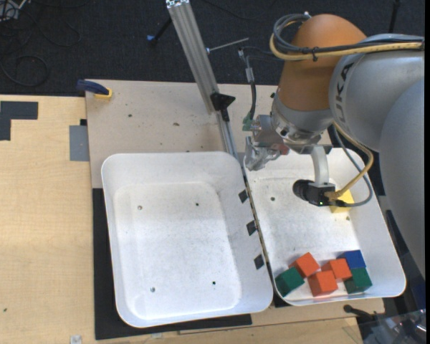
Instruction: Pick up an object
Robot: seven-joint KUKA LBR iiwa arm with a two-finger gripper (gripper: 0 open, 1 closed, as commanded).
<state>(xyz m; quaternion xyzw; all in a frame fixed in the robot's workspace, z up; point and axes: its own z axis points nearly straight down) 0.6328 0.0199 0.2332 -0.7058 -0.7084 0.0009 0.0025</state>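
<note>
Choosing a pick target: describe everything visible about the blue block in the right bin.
The blue block is a small cube-like piece, plain matte blue, with no markings visible. It lies flat on the floor of the right bin, near that bin's near right corner. An orange block sits close against its left side and a green block against its near side. Nothing holds it.

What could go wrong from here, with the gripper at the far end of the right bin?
1. The gripper hangs by the far left corner of the right bin, close to the rim it shares with the left bin. Coming down here would likely close on nothing or hit that rim.
2. The blocks sit packed together in the near right corner against the wall, so a grasp there may jam or shove neighbours.
</note>
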